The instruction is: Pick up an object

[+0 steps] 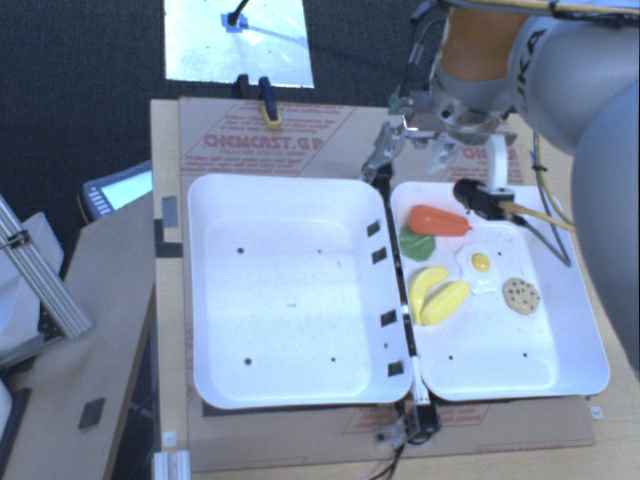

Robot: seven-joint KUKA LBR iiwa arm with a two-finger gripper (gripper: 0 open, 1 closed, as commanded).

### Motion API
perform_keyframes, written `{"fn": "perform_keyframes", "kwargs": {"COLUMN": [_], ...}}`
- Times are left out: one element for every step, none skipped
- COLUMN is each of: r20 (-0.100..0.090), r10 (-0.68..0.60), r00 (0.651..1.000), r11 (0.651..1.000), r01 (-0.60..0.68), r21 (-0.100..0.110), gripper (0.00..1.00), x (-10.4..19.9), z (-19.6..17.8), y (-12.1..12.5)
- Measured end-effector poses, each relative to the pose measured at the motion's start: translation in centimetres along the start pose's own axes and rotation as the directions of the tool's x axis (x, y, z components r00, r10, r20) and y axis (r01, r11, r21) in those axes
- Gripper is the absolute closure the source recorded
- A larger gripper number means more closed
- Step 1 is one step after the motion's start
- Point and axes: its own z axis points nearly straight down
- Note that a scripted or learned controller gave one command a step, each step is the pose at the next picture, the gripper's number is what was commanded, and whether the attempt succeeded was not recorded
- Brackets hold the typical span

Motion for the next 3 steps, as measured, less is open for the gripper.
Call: {"fn": "perform_keyframes", "kwargs": {"r20": [0.001, -0.002, 0.000], "r10": [0.001, -0.002, 0.005], "r00": [1.000, 1.000, 1.000], "r11": [1.000, 1.000, 1.000], "r01": [-0.001, 0.002, -0.005], "r21": [0.004, 0.000, 0.001], "gripper": [0.00, 0.00, 0.00], "x": [6.3, 15.7, 18.1], "z": [2.7, 0.8, -2.4], "y": [0.0, 0.1, 0.2]}}
